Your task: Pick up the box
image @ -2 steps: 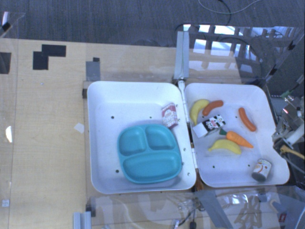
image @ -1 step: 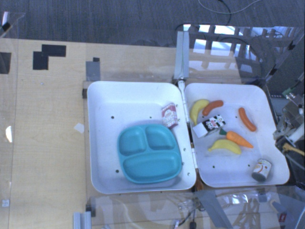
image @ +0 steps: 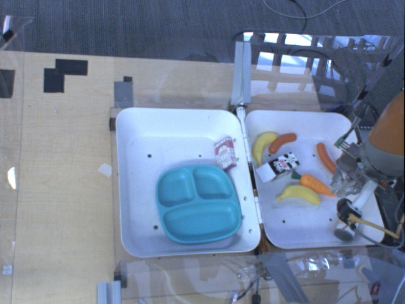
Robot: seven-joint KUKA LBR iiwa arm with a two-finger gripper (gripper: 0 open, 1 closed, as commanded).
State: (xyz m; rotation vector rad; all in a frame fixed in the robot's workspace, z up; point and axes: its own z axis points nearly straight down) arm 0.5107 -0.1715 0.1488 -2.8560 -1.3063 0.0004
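Note:
A small red and white box (image: pixel 224 152) lies in the left bin (image: pixel 136 170), near its right wall and just above the blue plate. A second small box, black and white (image: pixel 282 165), lies in the right bin (image: pixel 297 230) among toy food. My gripper (image: pixel 342 181) hangs over the right side of the right bin, well right of both boxes. Nothing shows between its fingers.
A blue divided plate (image: pixel 197 202) fills the lower middle of the left bin. In the right bin lie two bananas (image: pixel 262 145) (image: pixel 300 195), two sausages (image: pixel 282 142) (image: pixel 326 158) and a carrot (image: pixel 314 183), all close around the black and white box.

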